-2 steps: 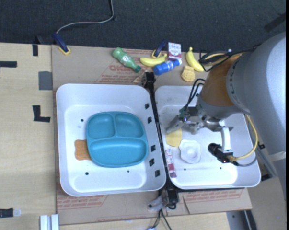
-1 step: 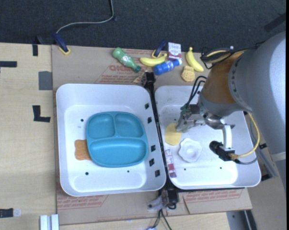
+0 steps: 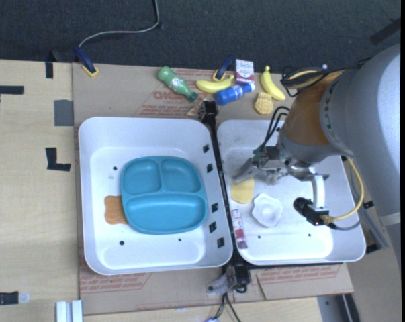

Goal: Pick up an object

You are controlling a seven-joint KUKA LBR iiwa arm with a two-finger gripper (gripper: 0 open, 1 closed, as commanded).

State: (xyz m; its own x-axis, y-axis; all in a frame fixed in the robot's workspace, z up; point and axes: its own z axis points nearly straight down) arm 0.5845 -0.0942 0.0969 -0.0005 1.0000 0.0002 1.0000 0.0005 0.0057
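Note:
My gripper (image 3: 250,171) reaches into the right bin (image 3: 293,250) from the right, its metal fingers pointing left and down over the bin's left part. Just below the fingertips lies a yellow wedge-shaped piece (image 3: 242,192). A small white cup-like object (image 3: 266,210) sits to the right of the wedge, near the bin's middle. The fingers look close together, and nothing shows between them. In the left bin (image 3: 95,180) lies a blue divided plate (image 3: 164,194) with an orange flat piece (image 3: 113,210) sticking out from under its left side.
Behind the bins, on the cardboard, lie a green bottle (image 3: 176,83), two bananas (image 3: 213,84) (image 3: 271,84), a blue bottle (image 3: 230,94), a small carton (image 3: 244,70) and a yellow waffle-like piece (image 3: 262,103). A black divider (image 3: 219,173) runs between the bins.

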